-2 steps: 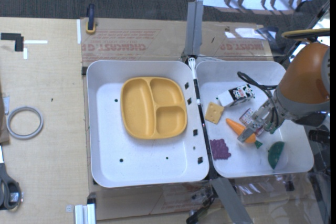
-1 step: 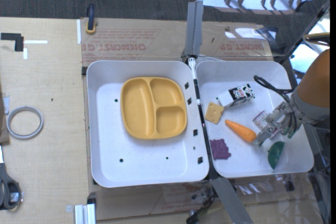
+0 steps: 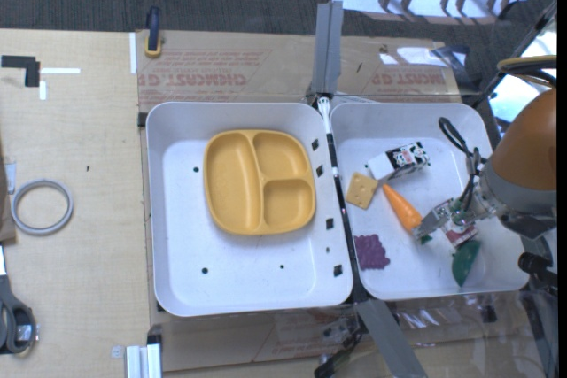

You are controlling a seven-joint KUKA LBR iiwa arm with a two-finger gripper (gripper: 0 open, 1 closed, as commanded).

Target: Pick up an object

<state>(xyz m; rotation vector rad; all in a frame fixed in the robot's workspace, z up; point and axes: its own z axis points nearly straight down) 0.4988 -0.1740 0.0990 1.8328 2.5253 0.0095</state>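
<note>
The right bin (image 3: 496, 279) holds several small items. An orange carrot (image 3: 403, 208) lies in its middle, a tan cracker (image 3: 361, 189) to the carrot's left, and a white and black carton (image 3: 399, 160) above it. Purple grapes (image 3: 372, 251) sit at the bin's lower left and a green piece (image 3: 465, 262) at its lower right. My gripper (image 3: 441, 221) is low in the right bin, just right of the carrot's lower end and above a small red and white item (image 3: 459, 235). Nothing clearly sits in its grasp.
A yellow divided plate (image 3: 260, 181) lies in the left bin (image 3: 177, 279). A black looped cable (image 3: 453, 135) hangs by the arm's wrist. On the bench to the left lie a roll of tape (image 3: 40, 206) and scissors (image 3: 13, 325).
</note>
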